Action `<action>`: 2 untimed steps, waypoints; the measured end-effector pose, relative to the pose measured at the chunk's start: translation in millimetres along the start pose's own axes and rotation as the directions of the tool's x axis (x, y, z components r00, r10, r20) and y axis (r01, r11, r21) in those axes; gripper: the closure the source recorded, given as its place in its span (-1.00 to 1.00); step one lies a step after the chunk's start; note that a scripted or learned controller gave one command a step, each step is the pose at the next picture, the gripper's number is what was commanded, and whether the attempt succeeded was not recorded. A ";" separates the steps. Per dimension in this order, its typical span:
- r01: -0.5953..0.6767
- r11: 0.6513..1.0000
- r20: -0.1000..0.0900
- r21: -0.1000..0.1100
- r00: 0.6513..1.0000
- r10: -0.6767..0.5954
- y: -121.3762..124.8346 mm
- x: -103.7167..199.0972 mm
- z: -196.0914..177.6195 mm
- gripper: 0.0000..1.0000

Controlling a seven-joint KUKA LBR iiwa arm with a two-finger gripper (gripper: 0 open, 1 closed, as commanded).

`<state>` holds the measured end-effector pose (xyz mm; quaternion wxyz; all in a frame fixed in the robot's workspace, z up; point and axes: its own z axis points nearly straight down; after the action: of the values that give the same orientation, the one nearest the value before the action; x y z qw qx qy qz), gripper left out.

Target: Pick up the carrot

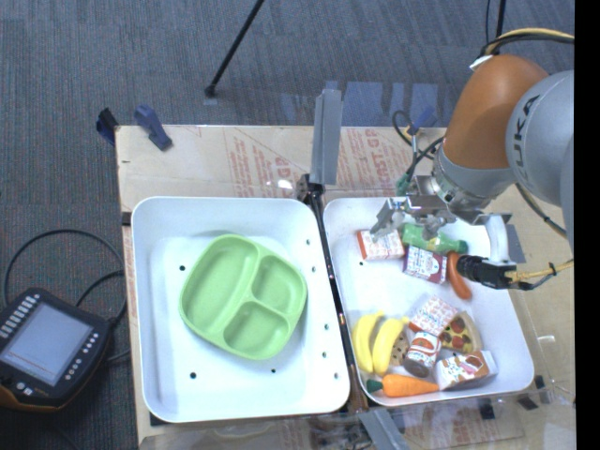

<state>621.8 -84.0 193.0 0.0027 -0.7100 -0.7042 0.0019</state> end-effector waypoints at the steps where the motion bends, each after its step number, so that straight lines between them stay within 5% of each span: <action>1: -0.074 0.997 -0.001 0.001 0.997 0.074 15.9 -25.6 51.9 -1.00; 2: 0.069 0.998 0.001 -0.002 0.998 -0.069 22.5 3.5 -2.0 -1.00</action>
<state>644.3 -80.6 194.9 0.0017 -0.6852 -0.7284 0.0013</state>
